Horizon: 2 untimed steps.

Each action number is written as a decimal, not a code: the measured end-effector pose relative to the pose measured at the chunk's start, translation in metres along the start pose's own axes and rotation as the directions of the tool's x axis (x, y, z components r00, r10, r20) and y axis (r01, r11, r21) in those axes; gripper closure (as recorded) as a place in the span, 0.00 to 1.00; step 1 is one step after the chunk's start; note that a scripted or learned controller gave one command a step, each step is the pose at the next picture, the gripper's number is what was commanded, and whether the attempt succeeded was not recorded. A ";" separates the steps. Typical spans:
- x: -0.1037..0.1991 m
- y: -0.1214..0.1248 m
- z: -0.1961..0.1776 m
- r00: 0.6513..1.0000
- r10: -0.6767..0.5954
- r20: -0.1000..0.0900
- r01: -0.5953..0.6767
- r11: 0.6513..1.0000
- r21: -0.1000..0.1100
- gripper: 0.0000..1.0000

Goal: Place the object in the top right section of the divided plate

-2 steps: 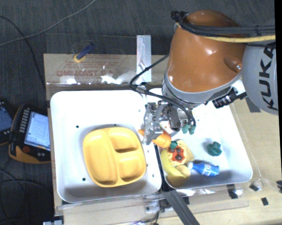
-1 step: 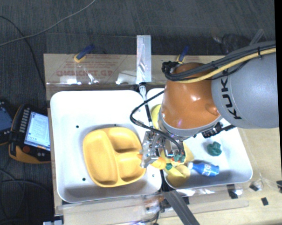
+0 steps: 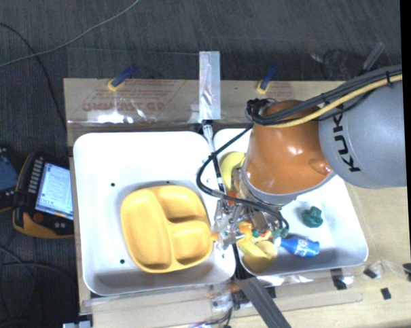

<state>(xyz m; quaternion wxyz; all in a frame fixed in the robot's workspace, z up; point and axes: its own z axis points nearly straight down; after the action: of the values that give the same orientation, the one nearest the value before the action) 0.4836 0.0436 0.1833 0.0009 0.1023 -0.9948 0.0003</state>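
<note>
End effector (image 3: 243, 227) low over right bin (image 3: 345, 245), among yellow toys (image 3: 257, 249); grip state impossible to tell, perhaps closing on one. Yellow divided plate (image 3: 169, 226) in left bin (image 3: 98, 198), sections bare. Pick and transfer both pending.

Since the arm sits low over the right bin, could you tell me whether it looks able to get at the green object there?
Probably yes. The green object lies in the open just beside the arm, with nothing on top; the blue object lies apart from it.
</note>
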 end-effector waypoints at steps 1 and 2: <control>-0.008 -0.053 -0.102 1.000 0.025 0.005 -0.025 1.000 0.000 1.00; 0.006 -0.052 -0.022 0.991 -0.137 0.002 0.137 0.991 0.000 1.00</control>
<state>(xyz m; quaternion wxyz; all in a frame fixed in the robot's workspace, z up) 0.4889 -0.0088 0.2050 -0.0002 0.1703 -0.9854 0.0003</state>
